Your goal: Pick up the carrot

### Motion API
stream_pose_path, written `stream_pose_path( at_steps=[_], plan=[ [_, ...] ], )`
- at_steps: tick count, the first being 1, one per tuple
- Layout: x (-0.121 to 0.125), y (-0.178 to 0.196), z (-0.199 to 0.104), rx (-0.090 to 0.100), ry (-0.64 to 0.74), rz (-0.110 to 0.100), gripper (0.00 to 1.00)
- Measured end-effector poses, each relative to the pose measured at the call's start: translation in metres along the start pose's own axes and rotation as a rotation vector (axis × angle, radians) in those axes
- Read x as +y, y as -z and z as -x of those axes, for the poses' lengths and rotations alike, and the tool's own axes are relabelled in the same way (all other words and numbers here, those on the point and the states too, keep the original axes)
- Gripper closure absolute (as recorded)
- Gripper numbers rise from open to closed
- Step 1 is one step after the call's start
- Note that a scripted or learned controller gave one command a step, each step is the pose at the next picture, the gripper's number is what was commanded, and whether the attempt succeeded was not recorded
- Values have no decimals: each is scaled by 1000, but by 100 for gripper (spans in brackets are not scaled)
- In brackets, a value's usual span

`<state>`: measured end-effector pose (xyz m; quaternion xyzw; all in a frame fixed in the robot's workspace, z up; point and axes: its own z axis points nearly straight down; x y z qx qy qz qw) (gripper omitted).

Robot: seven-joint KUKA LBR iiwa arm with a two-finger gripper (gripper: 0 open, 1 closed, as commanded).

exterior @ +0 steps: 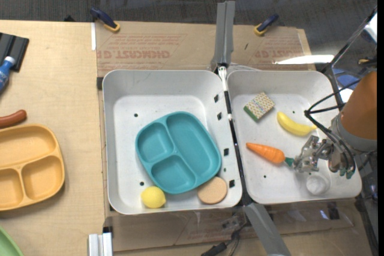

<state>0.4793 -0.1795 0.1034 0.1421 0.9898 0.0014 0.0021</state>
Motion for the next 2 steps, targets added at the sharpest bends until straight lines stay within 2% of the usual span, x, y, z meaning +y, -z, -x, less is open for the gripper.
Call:
stream_pose_path(
  at_steps=[1, 2],
  plan=[
    [40, -12, -10, 3, -522, -4, 100],
    [114, 88, -30, 1, -659, -5, 100]
  ],
)
